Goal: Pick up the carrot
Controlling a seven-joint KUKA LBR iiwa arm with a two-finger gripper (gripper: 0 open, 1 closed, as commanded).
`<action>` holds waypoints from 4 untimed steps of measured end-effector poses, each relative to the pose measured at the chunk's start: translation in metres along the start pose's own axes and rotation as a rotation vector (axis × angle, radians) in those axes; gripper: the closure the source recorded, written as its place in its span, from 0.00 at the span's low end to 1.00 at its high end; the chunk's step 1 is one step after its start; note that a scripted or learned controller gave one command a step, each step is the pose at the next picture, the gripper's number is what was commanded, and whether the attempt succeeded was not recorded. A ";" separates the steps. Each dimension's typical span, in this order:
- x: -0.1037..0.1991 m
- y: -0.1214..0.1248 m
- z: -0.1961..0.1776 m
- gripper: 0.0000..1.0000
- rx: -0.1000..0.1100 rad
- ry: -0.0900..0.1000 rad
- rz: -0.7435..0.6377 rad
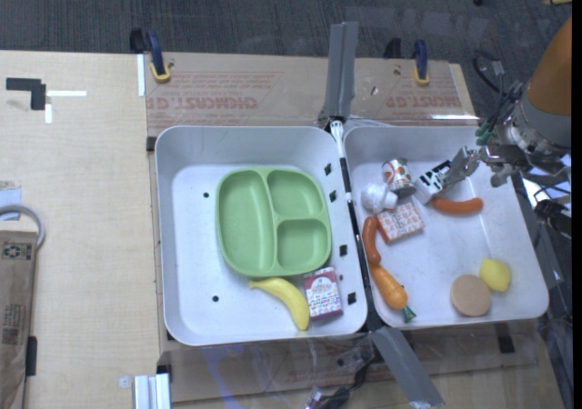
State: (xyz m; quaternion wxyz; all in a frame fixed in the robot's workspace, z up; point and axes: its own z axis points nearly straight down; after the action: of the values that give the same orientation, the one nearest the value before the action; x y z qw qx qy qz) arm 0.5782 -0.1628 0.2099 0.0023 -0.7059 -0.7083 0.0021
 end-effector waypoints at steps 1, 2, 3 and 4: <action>0.057 -0.064 -0.032 0.00 -0.001 0.000 -0.205; 0.057 -0.063 -0.038 1.00 0.004 0.000 -0.204; 0.076 -0.094 -0.079 1.00 -0.001 -0.002 -0.020; 0.115 -0.098 -0.120 1.00 -0.003 -0.003 0.427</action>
State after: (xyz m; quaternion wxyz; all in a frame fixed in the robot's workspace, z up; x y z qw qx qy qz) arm 0.4802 -0.0483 0.3307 -0.0004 -0.8400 -0.5426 0.0027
